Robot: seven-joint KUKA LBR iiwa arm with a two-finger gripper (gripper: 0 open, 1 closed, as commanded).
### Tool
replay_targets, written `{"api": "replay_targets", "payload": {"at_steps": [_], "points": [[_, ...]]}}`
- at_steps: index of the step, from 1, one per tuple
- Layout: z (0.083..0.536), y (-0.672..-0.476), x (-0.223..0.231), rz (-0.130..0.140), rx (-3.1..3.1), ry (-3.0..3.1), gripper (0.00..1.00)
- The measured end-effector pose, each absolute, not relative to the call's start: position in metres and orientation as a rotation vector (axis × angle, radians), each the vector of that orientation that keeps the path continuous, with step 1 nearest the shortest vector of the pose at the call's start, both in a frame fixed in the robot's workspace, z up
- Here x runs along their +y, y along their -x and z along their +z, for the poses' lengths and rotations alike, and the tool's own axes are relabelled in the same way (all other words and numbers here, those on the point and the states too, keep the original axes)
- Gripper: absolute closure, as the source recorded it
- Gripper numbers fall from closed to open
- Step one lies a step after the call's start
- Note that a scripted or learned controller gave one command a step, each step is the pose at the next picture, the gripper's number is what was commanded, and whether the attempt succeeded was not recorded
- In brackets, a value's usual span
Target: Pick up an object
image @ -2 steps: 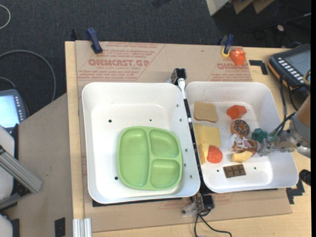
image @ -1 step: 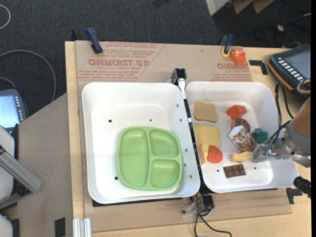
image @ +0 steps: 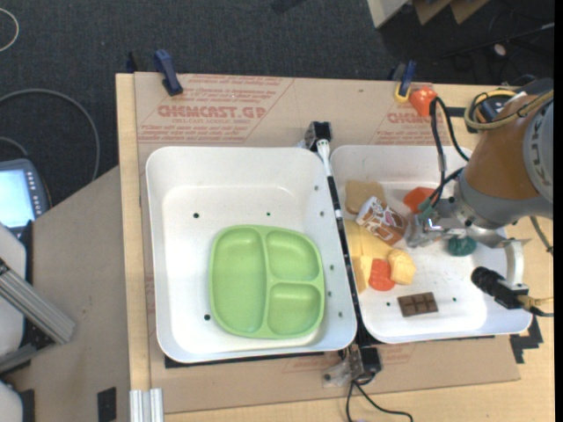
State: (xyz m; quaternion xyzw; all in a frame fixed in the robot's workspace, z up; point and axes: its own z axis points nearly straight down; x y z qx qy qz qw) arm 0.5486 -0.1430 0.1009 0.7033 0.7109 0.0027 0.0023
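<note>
A: Well, what can go wrong from this position?

B: The gripper [image: 429, 227] is low in the right bin [image: 457, 323], and the objects there lie crowded. The wrapper [image: 380, 218] touches a tan slab [image: 362, 197], and just below the wrapper a yellow piece [image: 401, 267] touches a red piece [image: 380, 276]. I judge the tool may take two things together, or push one aside and come up with nothing.

A: Does it hold something now?

B: I cannot tell; the wrist hides that part.

A: So where is the nearest object?

B: The wrapper is just beside the gripper, toward the green tray [image: 266, 281]. An orange piece [image: 419, 198] lies just above the gripper, and a brown bar [image: 417, 303] lies further below it, apart from the others.
</note>
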Motion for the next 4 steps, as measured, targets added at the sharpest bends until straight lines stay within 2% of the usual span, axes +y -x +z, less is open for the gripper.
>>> {"api": "replay_targets", "payload": {"at_steps": [1, 2, 3, 4], "points": [[0.185, -0.478, -0.170, 0.001, 2.214, -2.223, 1.00], [0.082, -0.479, -0.187, -0.001, 2.218, -2.225, 1.00], [0.085, -0.479, -0.187, 0.001, 2.219, -2.222, 0.00], [0.085, -0.578, -0.136, 0.010, 2.228, -2.208, 0.00]]}}
